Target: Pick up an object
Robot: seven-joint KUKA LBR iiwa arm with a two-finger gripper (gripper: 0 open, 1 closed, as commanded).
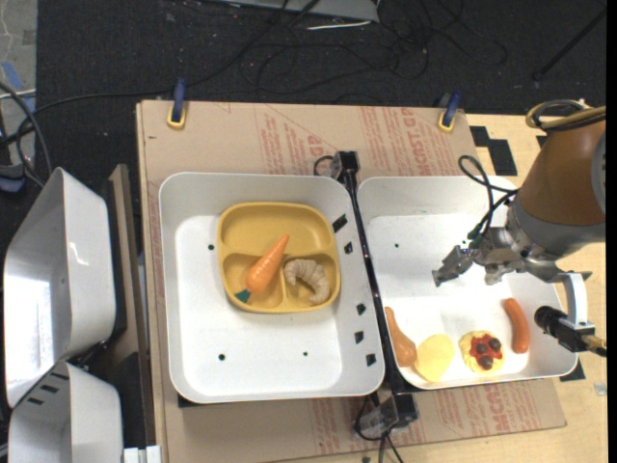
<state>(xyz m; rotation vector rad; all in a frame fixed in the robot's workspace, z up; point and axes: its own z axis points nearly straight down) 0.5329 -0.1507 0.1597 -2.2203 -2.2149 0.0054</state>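
With the hand (453,270) hovering above the right bin (415,210), its grip impossible to judge, it should descend squarely over the sausage (518,324) near that bin's front right corner before closing.

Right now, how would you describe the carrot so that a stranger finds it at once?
Look at the left white bin, which holds a yellow divided plate. The carrot lies slanted across the plate's divider. It is smooth, orange and pointed, unlike the pale curled shrimp beside it.
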